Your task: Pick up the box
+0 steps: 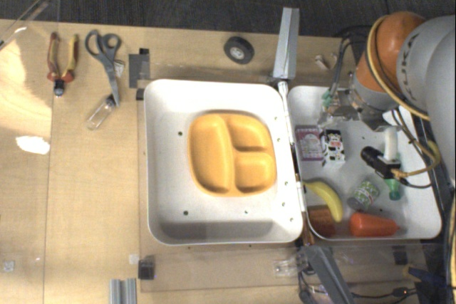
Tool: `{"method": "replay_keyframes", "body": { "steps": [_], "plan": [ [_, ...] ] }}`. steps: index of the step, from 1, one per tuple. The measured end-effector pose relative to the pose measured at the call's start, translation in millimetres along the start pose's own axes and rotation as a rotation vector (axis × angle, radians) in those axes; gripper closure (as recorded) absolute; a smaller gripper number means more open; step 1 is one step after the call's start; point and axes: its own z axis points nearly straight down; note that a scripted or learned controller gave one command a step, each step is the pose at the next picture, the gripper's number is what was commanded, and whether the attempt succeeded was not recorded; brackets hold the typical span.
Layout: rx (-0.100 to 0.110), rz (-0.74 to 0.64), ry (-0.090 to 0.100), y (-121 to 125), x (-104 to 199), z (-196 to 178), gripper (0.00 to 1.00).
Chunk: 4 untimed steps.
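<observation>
Gripper (333,126) is hovering beside small purple-and-white cardboard box (309,142) in right white bin (427,224); claw state unclear; centre over box, descend straight.

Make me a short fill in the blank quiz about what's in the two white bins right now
The yellow tray with three compartments lies in the ______ bin.
The banana lies in the right bin, just above the ______ carrot.
The box lies against the right bin's ______ wall.
On the bench, the scissors lie to the ______ of both bins.

Answers: left; orange; left; left
</observation>
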Motion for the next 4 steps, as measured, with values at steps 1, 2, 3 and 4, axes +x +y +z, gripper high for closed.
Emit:
{"method": "replay_keyframes", "body": {
  "steps": [1, 2, 3, 4],
  "plan": [
    [0.057, -0.515, 0.039, -38, 36, -66, 1.0],
    [0.072, 0.379, 0.01, -64, 74, -172, 1.0],
    [0.071, 0.085, 0.02, -84, 88, -119, 1.0],
    [0.071, 0.263, 0.014, -109, 110, -245, 1.0]
  ]
}}
